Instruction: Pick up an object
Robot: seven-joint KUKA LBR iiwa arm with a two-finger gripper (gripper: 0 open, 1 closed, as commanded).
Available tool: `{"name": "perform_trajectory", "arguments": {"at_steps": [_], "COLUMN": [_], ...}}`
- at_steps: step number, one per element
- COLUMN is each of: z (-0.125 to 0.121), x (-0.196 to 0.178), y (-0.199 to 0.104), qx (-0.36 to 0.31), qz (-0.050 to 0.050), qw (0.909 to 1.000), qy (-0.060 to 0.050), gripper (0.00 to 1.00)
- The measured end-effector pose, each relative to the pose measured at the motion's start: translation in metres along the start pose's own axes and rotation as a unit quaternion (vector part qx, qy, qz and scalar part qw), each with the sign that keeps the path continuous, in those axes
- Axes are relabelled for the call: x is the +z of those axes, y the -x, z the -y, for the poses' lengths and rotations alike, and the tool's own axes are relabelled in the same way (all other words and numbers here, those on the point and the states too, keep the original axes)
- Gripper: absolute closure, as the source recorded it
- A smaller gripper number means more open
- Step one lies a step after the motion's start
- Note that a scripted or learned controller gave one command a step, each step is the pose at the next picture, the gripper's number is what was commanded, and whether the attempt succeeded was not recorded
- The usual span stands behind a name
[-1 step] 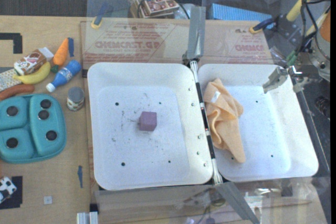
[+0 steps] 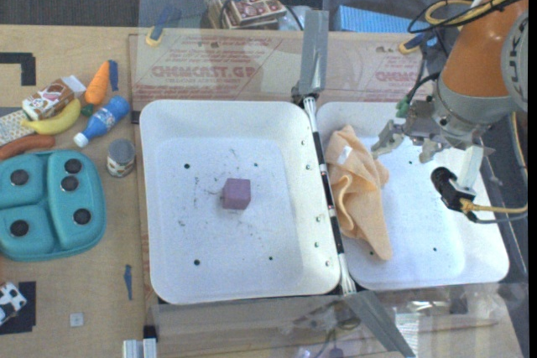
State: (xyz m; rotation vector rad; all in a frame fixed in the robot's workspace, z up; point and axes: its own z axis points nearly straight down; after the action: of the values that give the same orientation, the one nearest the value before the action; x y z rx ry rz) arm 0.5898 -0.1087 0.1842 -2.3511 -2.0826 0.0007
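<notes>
Orange cloth (image 2: 361, 193) lies ungrabbed in the right bin (image 2: 470, 256), hand (image 2: 407, 142) spread above it, nothing picked yet

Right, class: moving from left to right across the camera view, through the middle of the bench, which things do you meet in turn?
Teal plastic compartment tray → small grey metal can → purple cube in the left white bin → crumpled orange cloth in the right white bin → grey two-finger gripper.
</notes>
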Motion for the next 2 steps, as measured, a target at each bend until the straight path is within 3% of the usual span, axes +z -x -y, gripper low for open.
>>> {"name": "perform_trajectory", "arguments": {"at_steps": [1, 2], "z": [-0.019, -0.02], "x": [0.093, 0.081], "y": [-0.009, -0.009], "qx": [-0.086, -0.085], "qz": [0.0, -0.001], "qw": [0.9963, 0.9964], "qy": [0.006, 0.009], "gripper": [0.0, 1.0]}}
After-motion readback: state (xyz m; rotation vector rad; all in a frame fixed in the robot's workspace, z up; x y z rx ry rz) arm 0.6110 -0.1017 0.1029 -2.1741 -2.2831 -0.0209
